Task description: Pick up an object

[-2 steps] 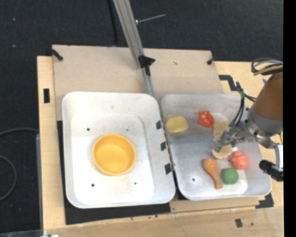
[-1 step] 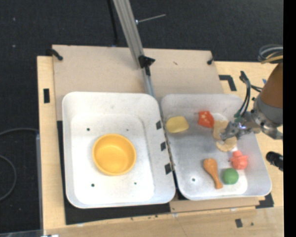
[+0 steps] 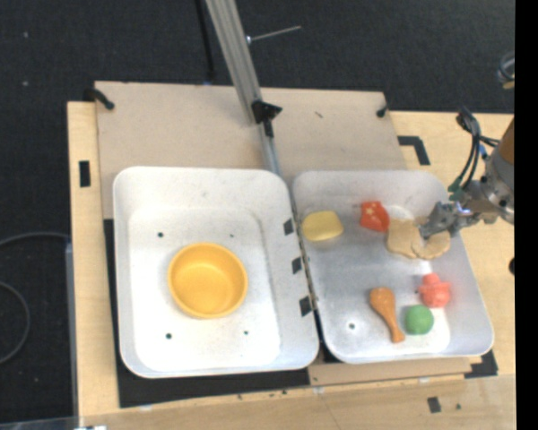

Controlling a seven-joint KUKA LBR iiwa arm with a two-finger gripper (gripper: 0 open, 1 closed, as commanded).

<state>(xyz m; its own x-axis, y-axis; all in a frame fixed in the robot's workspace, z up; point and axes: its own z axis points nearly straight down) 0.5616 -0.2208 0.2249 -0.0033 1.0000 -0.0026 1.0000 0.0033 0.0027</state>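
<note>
Two shallow white bins sit side by side on the surface: the left bin [image 3: 134, 240] holds a round yellow plastic bowl [image 3: 208, 279], the right bin [image 3: 341, 191] a pale yellow oval piece [image 3: 322, 227], a red toy [image 3: 373, 215], a tan flat lump [image 3: 408, 239], an orange drumstick [image 3: 386, 311], a green ball [image 3: 419, 320] and a pink-red piece [image 3: 435, 290]. The fingers [image 3: 438, 222] hover at the tan lump's right edge, how far open I cannot tell. A grasp there could slip off that low, flat lump.
</note>
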